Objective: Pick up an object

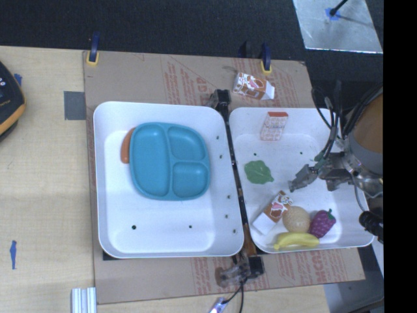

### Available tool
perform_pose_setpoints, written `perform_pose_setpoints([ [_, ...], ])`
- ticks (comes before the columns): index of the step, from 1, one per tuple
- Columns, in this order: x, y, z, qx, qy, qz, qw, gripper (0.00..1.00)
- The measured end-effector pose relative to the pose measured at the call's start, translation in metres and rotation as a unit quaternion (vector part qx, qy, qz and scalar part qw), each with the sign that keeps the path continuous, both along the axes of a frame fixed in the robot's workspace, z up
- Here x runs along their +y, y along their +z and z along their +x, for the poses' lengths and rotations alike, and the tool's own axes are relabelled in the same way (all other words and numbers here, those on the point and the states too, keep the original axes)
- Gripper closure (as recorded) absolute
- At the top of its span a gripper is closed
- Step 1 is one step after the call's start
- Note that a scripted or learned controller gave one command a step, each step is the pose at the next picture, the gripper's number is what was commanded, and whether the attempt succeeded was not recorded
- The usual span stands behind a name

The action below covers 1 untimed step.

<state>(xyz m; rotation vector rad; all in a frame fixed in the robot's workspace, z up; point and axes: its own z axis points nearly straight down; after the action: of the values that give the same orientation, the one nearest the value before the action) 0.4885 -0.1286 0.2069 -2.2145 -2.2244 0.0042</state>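
Gripper (301, 178), fingers spread and empty, above right bin (306, 124); nearby small carton (279, 207): likely light, stiff; grasp flat sides.

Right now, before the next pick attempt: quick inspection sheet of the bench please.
Surface: cardboard sheet on a wooden bench, clamped at the far edge; left bin and right bin side by side.
Job's things: right bin has green leaf, small carton, second carton, potato, grapes, banana.
Clutter: blue divided plate in left bin over an orange item; packet on the cardboard.
Grippers: gripper over right bin, holding nothing visible.
Cables: black cables by the arm.
Surroundings: dark floor, yellow-black device at left.
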Motion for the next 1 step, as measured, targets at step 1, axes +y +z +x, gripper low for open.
perform_pose_setpoints([
  [1,-0.0532,-0.0586,0.1032,0.0,0.0,-0.0001,1.0,0.0],
])
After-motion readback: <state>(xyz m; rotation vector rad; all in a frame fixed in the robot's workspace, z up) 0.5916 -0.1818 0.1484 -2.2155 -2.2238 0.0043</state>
